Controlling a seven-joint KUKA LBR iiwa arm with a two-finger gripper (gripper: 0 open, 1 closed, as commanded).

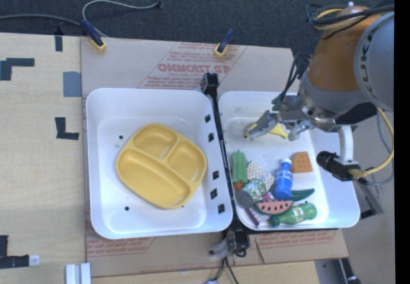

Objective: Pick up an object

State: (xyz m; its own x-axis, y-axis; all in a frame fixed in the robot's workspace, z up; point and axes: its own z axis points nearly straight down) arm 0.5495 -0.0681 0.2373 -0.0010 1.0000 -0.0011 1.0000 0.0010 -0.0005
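My gripper (pixel 279 127) hangs over the far part of the right bin (pixel 333 209), its fingers spread wide. A small yellow banana-like piece (pixel 280 131) lies between and below them, with neither finger pressing on it. Nearer the front the bin holds a pile: a green ribbed vegetable (pixel 239 166), a chequered piece (pixel 256 171), a blue bottle (pixel 284 179), an orange cracker (pixel 301 162), a watermelon slice (pixel 274 206) and a green bottle (pixel 296 214).
The left bin (pixel 102 148) holds a yellow divided plate (pixel 161 165). A black divider clip line (pixel 216 148) runs between the bins. The arm's grey and orange body (pixel 346 65) looms over the right bin's far right corner, with cables beside it.
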